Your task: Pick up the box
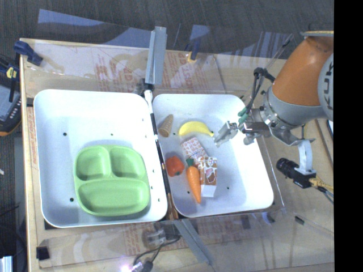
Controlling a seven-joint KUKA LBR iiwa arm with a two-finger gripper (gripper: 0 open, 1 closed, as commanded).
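**Q:** Which items occupy the right white bin (255, 180)?

**A:** A cluster lies left of the bin's centre. The small red-and-white printed carton box (193, 148) lies flat and tilted. Just beside it, at its 5 o'clock, is a second box, brown and white with a white end (208, 174). An orange toy carrot (194, 184) lies against that second box's left side, pointing toward 6 o'clock. A red toy pepper (174, 165) sits at the carton's 8 o'clock, near the bin's left wall. A yellow toy banana (195, 130) lies at the carton's 12 o'clock, and a brown cone (165, 124) stands at its 10 o'clock.

**Q:** What is the state of the hand?

**A:** The hand (223, 135) sits at the carton's 2 o'clock, just beside the banana's right tip. Its grey fingers point toward 8 o'clock with nothing visible between them; how far apart they stand cannot be told. It is apart from both boxes.

**Q:** And the left white bin (51, 112)?

**A:** It carries a green three-compartment plastic tray (112, 180) at its 6 o'clock side. Both bins rest on the wooden surface (91, 67).
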